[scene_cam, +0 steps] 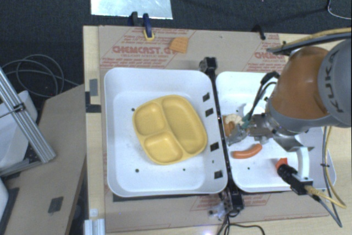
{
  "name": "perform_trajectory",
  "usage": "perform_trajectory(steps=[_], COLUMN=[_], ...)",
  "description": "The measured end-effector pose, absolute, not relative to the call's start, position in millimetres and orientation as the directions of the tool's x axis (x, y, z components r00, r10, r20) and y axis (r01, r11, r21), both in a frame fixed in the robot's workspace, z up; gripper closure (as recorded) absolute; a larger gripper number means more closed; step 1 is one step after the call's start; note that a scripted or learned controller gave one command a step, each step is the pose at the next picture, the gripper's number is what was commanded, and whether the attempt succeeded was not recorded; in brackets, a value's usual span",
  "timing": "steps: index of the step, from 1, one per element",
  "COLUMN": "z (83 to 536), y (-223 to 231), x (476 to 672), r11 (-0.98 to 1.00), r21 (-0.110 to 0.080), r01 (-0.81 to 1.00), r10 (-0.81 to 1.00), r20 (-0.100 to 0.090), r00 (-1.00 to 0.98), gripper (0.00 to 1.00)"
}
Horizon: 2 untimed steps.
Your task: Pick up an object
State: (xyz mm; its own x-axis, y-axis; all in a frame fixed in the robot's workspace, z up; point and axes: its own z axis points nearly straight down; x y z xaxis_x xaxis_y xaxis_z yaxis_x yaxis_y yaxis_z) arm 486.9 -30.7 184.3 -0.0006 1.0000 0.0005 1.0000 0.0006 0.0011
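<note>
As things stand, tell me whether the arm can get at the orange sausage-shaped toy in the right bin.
Probably yes. The orange sausage-shaped toy lies uncovered on the floor of the right white bin, just below the claw, with nothing lying over it. The arm's bulk hangs over the bin's right side, not over the toy.

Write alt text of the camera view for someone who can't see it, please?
A grey and orange robot arm reaches from the right into the right-hand white bin, its pincer low over small items beside an orange sausage-shaped toy. The left bin holds a yellow three-compartment tray.
</note>
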Motion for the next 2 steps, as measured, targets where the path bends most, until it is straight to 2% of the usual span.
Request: perform_trajectory(steps=[1, 2], z=[369.3, 239.3], y=[72.3, 161.4], x=[496.7, 484.1], r11=[0.015, 0.012], r21=[0.021, -0.009], r01=[1.000, 1.000], r10=[1.000, 1.000], r20=[0.007, 0.001], r00=[-0.015, -0.012], gripper=[0.00, 0.00])
